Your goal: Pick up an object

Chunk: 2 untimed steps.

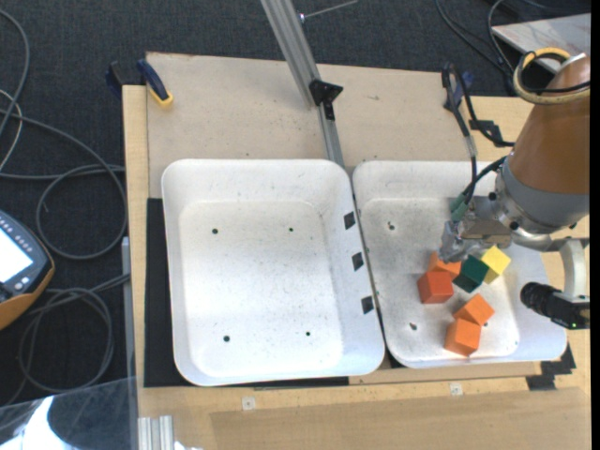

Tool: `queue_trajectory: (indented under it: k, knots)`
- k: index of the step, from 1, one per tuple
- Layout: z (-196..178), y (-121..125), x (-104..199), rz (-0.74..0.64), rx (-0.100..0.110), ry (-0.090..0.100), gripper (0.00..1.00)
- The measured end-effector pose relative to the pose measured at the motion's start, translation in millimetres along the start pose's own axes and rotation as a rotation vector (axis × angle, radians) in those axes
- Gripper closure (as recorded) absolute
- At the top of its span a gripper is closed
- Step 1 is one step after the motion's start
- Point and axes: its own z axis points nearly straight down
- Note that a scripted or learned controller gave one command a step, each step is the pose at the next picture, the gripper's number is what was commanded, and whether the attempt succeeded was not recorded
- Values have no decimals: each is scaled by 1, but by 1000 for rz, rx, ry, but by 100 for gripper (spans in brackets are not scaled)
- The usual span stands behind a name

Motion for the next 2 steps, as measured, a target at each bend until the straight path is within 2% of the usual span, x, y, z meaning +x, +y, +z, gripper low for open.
queue_trajectory:
  k: [2]
  knots:
    - [4,14,121,-2,-3,-1,100]
